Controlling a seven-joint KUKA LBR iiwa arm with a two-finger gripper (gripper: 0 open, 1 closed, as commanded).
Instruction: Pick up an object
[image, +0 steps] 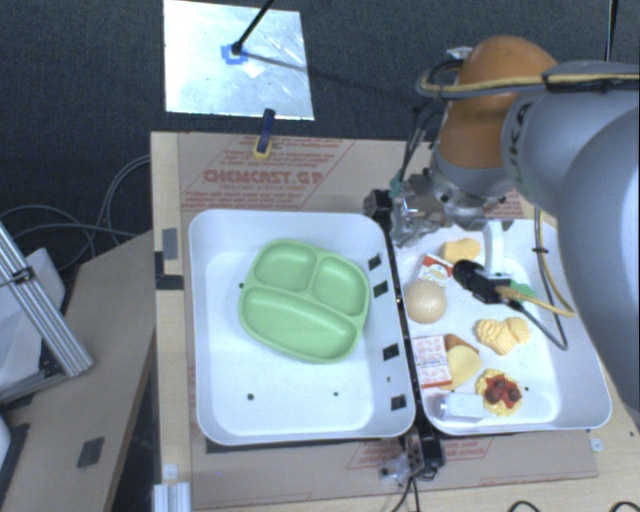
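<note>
Two white bins sit side by side on the bench. The left bin (215, 400) holds one green plate (303, 300) with three compartments and nothing else. The right bin (575, 385) holds the loose things, all toy food: one round beige roll (425, 300), two red and white packets, one yellow chunk (462, 248), what look like two yellow ridged pieces (500, 333) lying together, one orange wedge (463, 363), one small round piece with red topping (500, 392) and one white block (462, 406). The gripper (405, 225) hangs over the far left corner of the right bin, close to the wall between the two bins; whether it is spread or pressed together cannot be told from this angle, and nothing is seen caught in it. The upper packet (433, 268) lies nearest, just in front of the gripper and slightly to its right. The roll lies just beyond that packet, and the yellow chunk sits near the gripper, to its right. The lower packet (428, 358) lies near the front of the bin beside the wedge, well apart from the gripper.
</note>
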